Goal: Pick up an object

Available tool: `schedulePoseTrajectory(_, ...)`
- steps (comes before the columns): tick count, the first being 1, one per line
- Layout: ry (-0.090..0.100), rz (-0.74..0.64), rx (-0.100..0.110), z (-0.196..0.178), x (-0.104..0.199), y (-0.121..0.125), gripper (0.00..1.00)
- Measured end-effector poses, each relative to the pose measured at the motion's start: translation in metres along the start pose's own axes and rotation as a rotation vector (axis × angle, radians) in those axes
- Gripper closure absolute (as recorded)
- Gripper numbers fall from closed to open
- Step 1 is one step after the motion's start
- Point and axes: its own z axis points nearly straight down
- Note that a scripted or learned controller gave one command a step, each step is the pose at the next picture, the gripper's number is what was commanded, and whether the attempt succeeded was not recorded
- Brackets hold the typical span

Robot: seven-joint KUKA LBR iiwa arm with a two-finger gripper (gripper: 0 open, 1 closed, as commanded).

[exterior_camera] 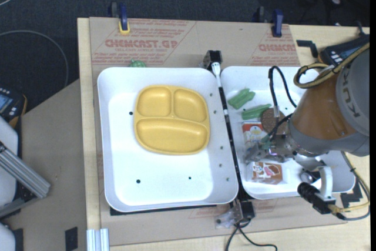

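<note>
Nearest me, at the bottom edge, a black cable [235, 232] trails off the bench [88, 126] below the seam between the two bins. I'm looking at the right bin [235, 76] now: my arm [329, 109] comes in from the right, orange band over the bin, and the gripper [262, 150] is down low among the clutter. I cannot tell how the jaws stand; the wrist and wiring hide them.

Just below the jaws lies a small packet [267, 171] with red and orange print. Just above them a second packet [252, 132] shows, red and white, close enough that it may be touching, though I can't say. Further up from the jaws, two green pieces [241, 98] lie side by side near the bin's far wall, and a brown round thing [268, 119] sits just right of the lower one.

Left of the jaws, across the divider, the left bin [117, 156] holds a yellow tray [172, 119], three compartments, lying flat.
</note>
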Motion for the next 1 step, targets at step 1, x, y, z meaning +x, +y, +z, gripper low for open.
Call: schedulePoseTrajectory(1,-0.001,0.002,-0.003,-0.0106,-0.0008,0.0005,1.0)
